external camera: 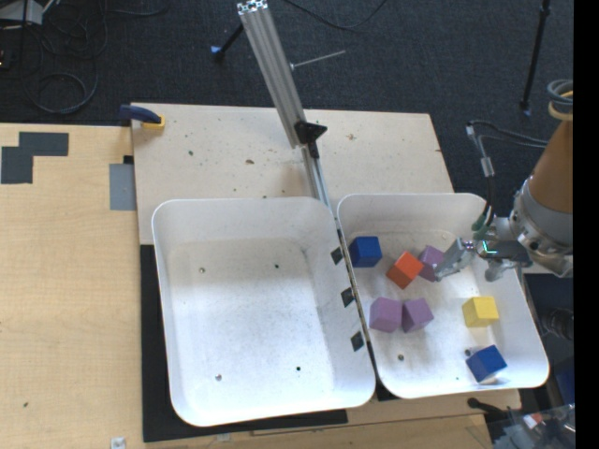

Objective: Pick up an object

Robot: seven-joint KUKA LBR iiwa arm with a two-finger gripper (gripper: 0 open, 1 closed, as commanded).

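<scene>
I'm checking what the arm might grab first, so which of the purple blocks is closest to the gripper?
The upper purple block, right of the orange block, sits against the gripper. The other two purple blocks lie together lower down.

Glossy white plastic bins (253, 405); matt wooden bench (215, 157).

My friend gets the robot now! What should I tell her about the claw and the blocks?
Gripper: low in the right bin, right next to the purple block by the orange block. I cannot tell if it holds anything.
Blocks, all in the right bin: blue block near the divider, two purple blocks in the middle, yellow block, another blue block at the front.
Done: nothing is lifted.
Left: grab one block and raise it.
</scene>
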